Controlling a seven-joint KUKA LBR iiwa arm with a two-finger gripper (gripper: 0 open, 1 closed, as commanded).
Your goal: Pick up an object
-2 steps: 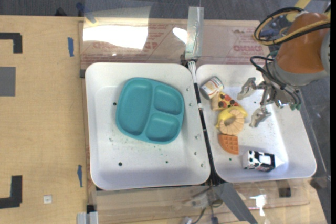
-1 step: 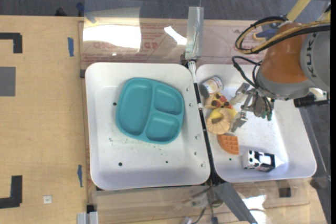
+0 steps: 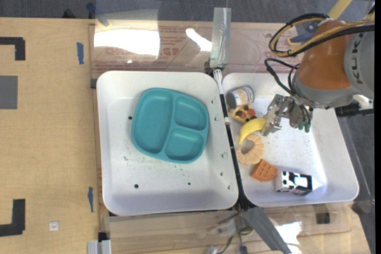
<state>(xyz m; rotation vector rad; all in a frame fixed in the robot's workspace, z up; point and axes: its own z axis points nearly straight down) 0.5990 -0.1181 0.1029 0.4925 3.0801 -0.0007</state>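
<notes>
Gripper hung over the right bin, fingers spread, nothing seen between them. Banana lay just at its 8 o'clock, with a small can at 10 and a ring-shaped toy at 7. Judged best: shift toward 8, straddle the banana's narrow width, then close, avoiding the bin divider.

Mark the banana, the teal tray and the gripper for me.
banana (image 3: 250, 128): camera view, middle of its yellow curve.
teal tray (image 3: 169, 125): camera view, ridge between its compartments.
gripper (image 3: 272, 127): camera view, midway between its fingertips.
</notes>
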